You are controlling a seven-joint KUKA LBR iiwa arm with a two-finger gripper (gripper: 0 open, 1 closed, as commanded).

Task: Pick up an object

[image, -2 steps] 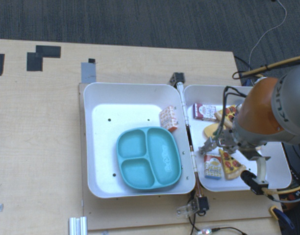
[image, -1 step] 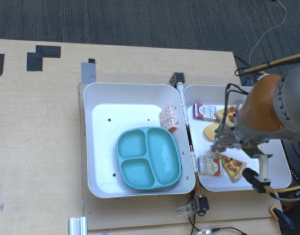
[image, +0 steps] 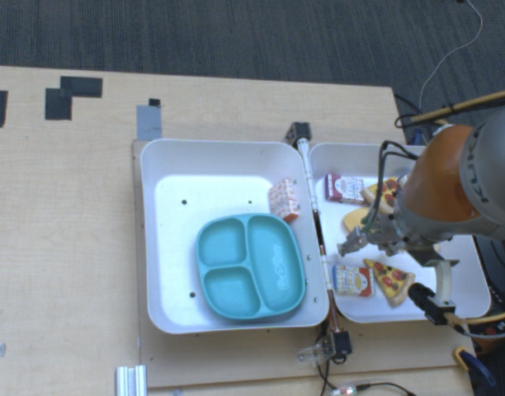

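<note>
My gripper (image: 361, 239) hangs over the middle of the right bin (image: 482, 302), under the grey arm with its orange band. Just left of and above it lies a yellow piece (image: 355, 219). Below it sit a white packet (image: 351, 280) and a pizza slice (image: 393, 281). At the bin's far end lie a maroon packet (image: 345, 189) and a second pizza slice (image: 385, 193), partly hidden by the arm. I see nothing between the fingers.
The left bin (image: 174, 188) holds a teal divided plate (image: 251, 266) and a small white and red packet (image: 284, 198) near its right wall. A ridge (image: 315, 221) separates the two bins. Cables run along the bench's right side.
</note>
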